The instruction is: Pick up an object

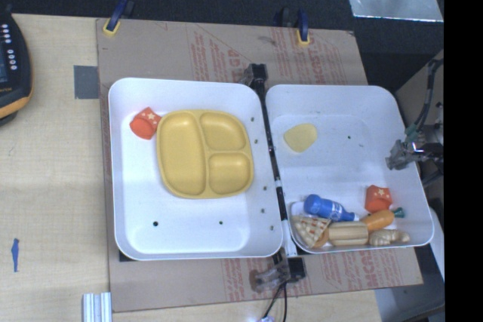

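Gripper: one gripper (400, 154) is seen at the right rim of the right bin; how far it is open cannot be told, and nothing is seen held in it.
Right bin: one white bin (339, 98) lies directly under and to the left of the gripper.
Red pieces: two are counted. One red object (377, 197) lies just below the gripper in the right bin, apart from it; a second red object (143, 123) lies far to the left, in the other bin, touching the tray's upper left corner.
Carrot: one orange carrot-like piece (379, 219) is placed just below the nearer red object, further below the gripper.
Blue bottle: one blue bottle (326, 208) lies on its side, below and left of the gripper.
Tan pieces: a cluster of tan, bread-like items (343, 234) is packed along the bin's lower wall, beneath the bottle and carrot; their exact count cannot be told.
Yellow disc: one pale yellow flat disc (300, 136) lies to the left of the gripper, well apart from the cluster.
Left bin: one white bin (181, 237) adjoins the right bin, beyond the disc.
Tray: one yellow divided tray (204, 153), with three compartments, rests in the left bin.
Clamps: two blue clamps are counted at the board's far edge, one (303, 28) above and left, one (116, 16) farthest left.
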You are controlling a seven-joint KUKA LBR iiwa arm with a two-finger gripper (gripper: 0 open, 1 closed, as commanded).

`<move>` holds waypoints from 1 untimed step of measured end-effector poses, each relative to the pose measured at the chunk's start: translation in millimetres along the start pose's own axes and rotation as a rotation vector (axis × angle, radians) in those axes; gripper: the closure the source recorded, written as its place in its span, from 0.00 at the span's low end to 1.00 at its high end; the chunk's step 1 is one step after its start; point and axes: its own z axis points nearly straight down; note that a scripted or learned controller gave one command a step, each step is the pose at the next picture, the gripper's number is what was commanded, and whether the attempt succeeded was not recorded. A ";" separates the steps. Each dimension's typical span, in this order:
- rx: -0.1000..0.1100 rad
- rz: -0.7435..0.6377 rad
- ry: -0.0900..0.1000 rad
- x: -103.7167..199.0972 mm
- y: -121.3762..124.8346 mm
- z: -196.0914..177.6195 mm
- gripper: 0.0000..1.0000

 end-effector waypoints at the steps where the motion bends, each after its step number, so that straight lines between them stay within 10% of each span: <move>1: 0.000 -0.006 0.003 27.1 1.5 -48.5 1.00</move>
